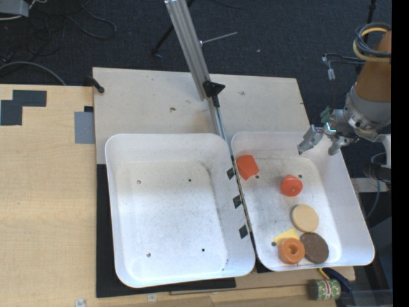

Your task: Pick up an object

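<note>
The right bin [358,219] holds six things: block [247,166], cap [291,185], cookie [305,218], brown disc [314,247], ring [291,251], yellow scrap [285,236]. The gripper [321,142] hangs spread apart, holding nothing.

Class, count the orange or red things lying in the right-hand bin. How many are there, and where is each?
3. An orange block lies near the bin's left wall, a red cap sits mid-bin, and an orange ring rests at the near end beside a brown disc. None looks hidden.
</note>
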Motion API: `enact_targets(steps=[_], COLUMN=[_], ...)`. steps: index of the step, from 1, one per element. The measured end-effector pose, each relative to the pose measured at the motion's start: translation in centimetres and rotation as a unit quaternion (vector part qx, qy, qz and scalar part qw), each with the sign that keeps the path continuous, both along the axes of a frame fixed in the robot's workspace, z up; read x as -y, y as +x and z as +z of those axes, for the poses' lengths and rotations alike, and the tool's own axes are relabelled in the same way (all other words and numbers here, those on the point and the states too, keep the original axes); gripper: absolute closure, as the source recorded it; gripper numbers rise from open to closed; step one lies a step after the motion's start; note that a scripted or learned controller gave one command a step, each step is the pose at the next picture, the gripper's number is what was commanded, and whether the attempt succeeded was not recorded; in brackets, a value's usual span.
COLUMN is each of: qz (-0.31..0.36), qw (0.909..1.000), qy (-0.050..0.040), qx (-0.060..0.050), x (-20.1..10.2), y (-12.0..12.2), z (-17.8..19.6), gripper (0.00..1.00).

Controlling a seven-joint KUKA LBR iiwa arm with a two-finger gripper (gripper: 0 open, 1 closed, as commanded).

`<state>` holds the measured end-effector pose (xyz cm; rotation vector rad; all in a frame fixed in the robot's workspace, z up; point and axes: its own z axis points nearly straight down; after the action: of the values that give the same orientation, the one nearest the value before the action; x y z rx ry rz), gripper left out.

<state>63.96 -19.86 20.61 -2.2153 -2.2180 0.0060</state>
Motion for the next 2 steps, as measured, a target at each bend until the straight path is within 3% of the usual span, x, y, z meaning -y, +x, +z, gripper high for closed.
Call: enact_targets(steps=[1, 2], qz=[0.002, 0.002], qw=[1.0000, 1.0000], qy=[-0.0009, -0.0003], qx=[0.002, 0.000], x=[0.0, 0.0], y=[0.1, 0.8], z=[0.3, -5.8], gripper=[0.00, 0.00])
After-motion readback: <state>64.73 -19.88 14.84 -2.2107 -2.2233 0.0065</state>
